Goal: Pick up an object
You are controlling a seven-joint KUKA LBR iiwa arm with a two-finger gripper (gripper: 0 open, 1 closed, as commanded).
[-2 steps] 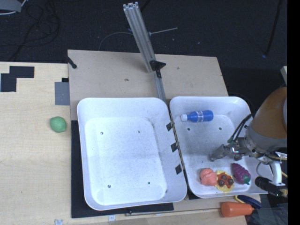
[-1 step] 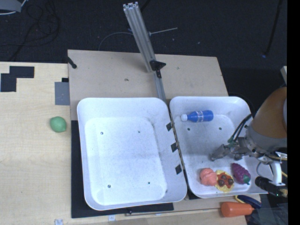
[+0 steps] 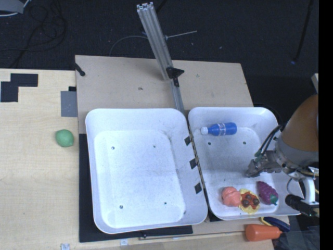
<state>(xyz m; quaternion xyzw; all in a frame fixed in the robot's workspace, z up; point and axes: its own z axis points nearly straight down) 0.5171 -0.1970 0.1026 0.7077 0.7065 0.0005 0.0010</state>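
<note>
Right bin [image 3: 260, 113] holds a blue bottle [image 3: 219, 129], peach [image 3: 230, 196], grapes [image 3: 267, 192] — tool [image 3: 258, 168] above them; its state unclear.

Gripper [image 3: 258, 169] low in right bin [image 3: 234, 114] — near purple grapes [image 3: 267, 191].

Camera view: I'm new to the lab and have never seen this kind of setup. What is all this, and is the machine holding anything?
One camera looks down at a slant on a bench with two white bins. The grey and orange arm reaches in from the right; its gripper hangs low in the right bin. That bin has a blue bottle, grapes, a peach and a small yellow toy. Nothing visibly sits between the fingers. A green ball lies left of the left bin.
</note>
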